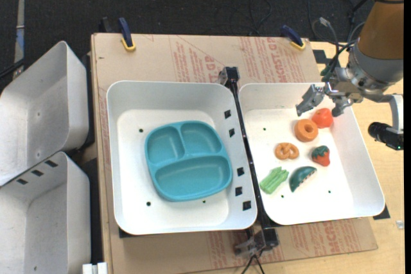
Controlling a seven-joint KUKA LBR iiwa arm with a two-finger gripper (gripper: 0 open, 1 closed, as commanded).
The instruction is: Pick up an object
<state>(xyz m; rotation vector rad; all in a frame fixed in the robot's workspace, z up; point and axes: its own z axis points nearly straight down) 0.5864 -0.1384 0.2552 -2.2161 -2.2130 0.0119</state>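
The gripper (326, 101) hangs over the back of the right bin (366, 202), fingers spread wide and nothing between them, just above the red tomato (323, 117). Beside the tomato sits an orange doughnut (307, 130), with a pretzel (286, 151), strawberry (320, 155), green pea pod (274, 179) and dark green slice (301, 177) nearer the front. The left bin (122, 138) carries a blue divided plate (188, 160).

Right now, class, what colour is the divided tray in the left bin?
The divided tray is light blue, seen best in the camera view.
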